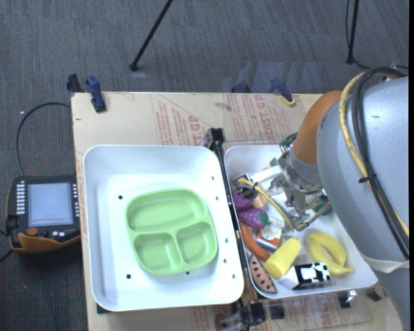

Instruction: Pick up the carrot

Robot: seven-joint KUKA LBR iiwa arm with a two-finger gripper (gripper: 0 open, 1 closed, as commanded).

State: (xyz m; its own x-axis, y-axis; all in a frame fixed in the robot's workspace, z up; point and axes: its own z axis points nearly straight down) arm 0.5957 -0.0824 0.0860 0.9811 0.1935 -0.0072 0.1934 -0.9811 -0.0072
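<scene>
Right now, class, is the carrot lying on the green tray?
No, the carrot lies in the right bin among other toys, while the green tray sits in the left bin.

Two bins sit side by side on the bench [165, 116]. The left bin [100, 185] holds a tray [171, 230] near its middle. The right bin [355, 271] holds a crowd of toys: grapes [250, 216] at its left side, the carrot [252, 244] just in front of them, a melon slice [260, 279] at the front left corner, a cheese block [283, 257] right of the carrot, and a banana [330, 250] further right. The gripper [300, 202] hangs over the bin's middle, behind the cheese block. A pendant [45, 211] lies on the floor left of the bench.
</scene>
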